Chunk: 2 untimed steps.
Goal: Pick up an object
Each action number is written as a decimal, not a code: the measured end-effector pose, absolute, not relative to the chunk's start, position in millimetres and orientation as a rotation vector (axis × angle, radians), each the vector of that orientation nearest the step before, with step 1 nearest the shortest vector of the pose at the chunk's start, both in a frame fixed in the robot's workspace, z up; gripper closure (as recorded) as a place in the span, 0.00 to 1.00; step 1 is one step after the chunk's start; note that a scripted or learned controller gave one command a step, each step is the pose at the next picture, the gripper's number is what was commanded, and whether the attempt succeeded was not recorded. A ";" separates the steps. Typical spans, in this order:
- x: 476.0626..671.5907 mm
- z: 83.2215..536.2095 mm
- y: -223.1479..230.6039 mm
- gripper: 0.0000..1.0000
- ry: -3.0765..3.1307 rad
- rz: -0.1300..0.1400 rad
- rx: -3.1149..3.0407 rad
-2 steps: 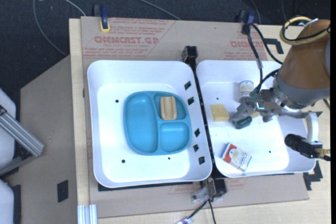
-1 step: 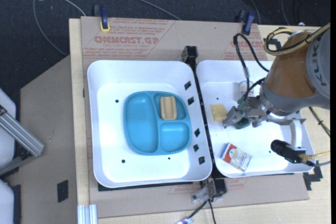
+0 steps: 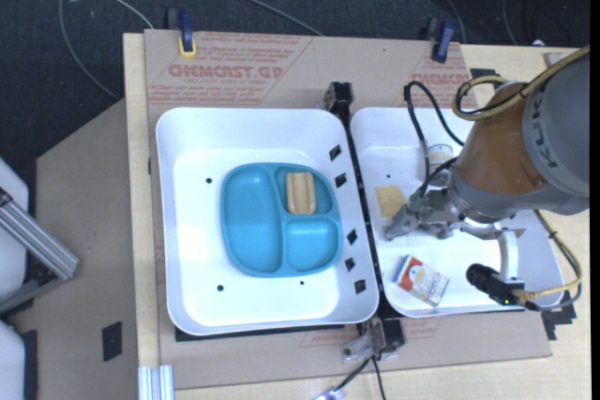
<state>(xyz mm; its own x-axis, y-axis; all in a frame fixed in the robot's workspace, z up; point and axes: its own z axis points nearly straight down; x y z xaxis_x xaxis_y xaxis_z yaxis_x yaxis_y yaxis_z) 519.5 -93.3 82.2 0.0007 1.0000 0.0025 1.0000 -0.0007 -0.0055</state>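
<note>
In the right bin [image 3: 375, 140] lie a small pale yellow wedge [image 3: 389, 199] and a red and white packet [image 3: 419, 280], the packet near the front wall. My gripper [image 3: 405, 220] hangs low over this bin, just below and right of the yellow wedge and above the packet. I see nothing held in it. The grey arm with its orange band [image 3: 502, 159] covers the bin's right half. In the left bin [image 3: 187, 286] a blue divided plate [image 3: 267, 225] carries a tan block [image 3: 300, 192] in its upper right compartment.
A small round whitish item [image 3: 438, 152] sits at the back of the right bin beside black cables [image 3: 422, 108]. Black clips [image 3: 342, 178] line the wall between the bins. Clamps [image 3: 187, 33] hold the board's far edge.
</note>
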 end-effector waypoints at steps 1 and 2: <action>520.7 95.7 -93.5 1.00 -2.219 -0.002 -2.222; 528.1 140.6 -93.1 1.00 -2.225 -0.003 -2.222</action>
<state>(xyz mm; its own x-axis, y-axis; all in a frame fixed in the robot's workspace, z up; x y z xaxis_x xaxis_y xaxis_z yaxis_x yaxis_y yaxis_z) 528.1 -93.1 140.6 -0.0009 1.0000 -0.0005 1.0000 0.0009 0.0036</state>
